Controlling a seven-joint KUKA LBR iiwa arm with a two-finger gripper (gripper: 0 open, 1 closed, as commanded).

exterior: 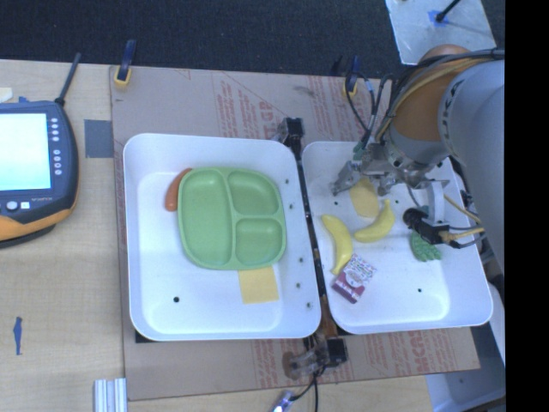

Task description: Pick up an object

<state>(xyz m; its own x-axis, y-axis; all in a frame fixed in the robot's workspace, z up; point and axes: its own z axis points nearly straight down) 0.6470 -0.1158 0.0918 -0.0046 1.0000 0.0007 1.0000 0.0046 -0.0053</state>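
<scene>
The claw [364,172] hangs low over the far left part of the right bin [446,312], its metal fingers angled down toward a pale yellow block [364,201] that lies just beneath them. Whether the fingers are spread or pressed together cannot be told: they blur into the cables and the wrist hardware above, and the block's upper edge is partly hidden behind them. Nothing is clearly seen between the fingers.

Just beside the block, to its right, a small banana [378,224] curves with its long axis running from lower left to upper right. A second, larger banana [338,240] lies to the left, its long axis running from upper left down to lower right, the lower tip touching a small red and white packet [354,279]. Further right, a green leafy thing [424,247] sits by a black part of the arm's fittings; its shape is hard to make out.

The grey arm [463,110] with its orange band covers the bin's far right corner.

In the left bin [146,256] a green divided plate [232,218] overlaps an orange-red object [172,191], mostly hidden, and a yellow flat square [259,286]. On the table [60,316] at left rests a handheld control pendant [30,166], cut off by the edge.
</scene>
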